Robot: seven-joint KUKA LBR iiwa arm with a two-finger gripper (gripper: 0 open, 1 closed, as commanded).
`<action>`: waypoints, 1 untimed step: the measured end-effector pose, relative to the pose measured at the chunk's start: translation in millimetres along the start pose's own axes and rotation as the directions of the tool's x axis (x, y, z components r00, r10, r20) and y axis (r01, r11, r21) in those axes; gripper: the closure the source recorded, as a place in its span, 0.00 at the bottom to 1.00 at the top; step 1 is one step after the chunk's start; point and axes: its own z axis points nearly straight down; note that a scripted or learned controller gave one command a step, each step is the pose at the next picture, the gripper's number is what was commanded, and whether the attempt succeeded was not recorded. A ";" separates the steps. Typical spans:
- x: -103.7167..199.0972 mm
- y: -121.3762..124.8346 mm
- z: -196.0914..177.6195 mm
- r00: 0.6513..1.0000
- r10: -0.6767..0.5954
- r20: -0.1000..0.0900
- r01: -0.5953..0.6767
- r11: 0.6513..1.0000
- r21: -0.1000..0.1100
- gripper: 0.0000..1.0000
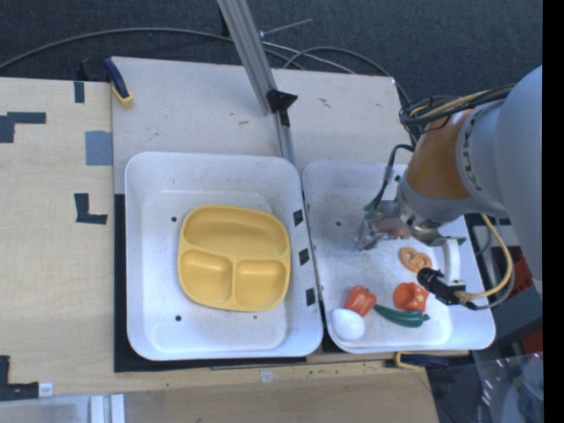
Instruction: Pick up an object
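My gripper is down in the right bin, near its middle, over bare white floor. A small pinkish thing shows right beside it, half hidden by the wrist, and I cannot tell whether it is held. An orange pretzel-shaped piece lies just right of and below the gripper. Along the bin's front edge lie a white egg, a red pepper piece, a green pod and a red-orange tomato.
The left bin holds a yellow divided plate. A slanted metal post rises behind the bins. Cables run behind the right bin and along the arm at the right.
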 end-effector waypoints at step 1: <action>2.6 5.4 -43.3 1.000 0.001 0.000 -0.001 1.000 -0.004 1.00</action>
